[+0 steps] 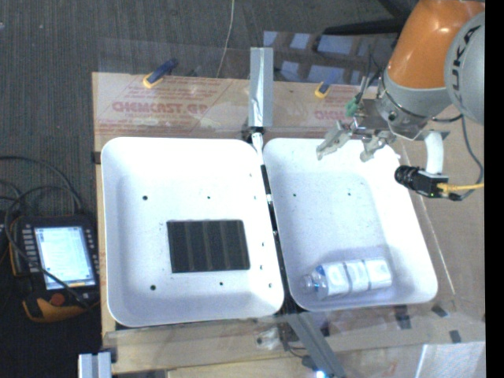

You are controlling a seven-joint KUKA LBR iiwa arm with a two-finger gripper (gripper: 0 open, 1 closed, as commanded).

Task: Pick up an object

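Even bright light from above, white bins point(189, 152) nearly washed out; soft faint shadows under their rims, dark floor dim; slight overall softness, grainy detail

Setting: robotics laboratory or test workshop. Evidence: grey and orange industrial robot arm point(441, 46); two shallow white plastic bins point(126, 211) on a plywood bench point(173, 105) secured by blue-and-yellow clamps point(159, 72); handheld control pendant with lit screen point(59, 258) on dark carpet point(47, 69), left; loose cables point(12, 187).
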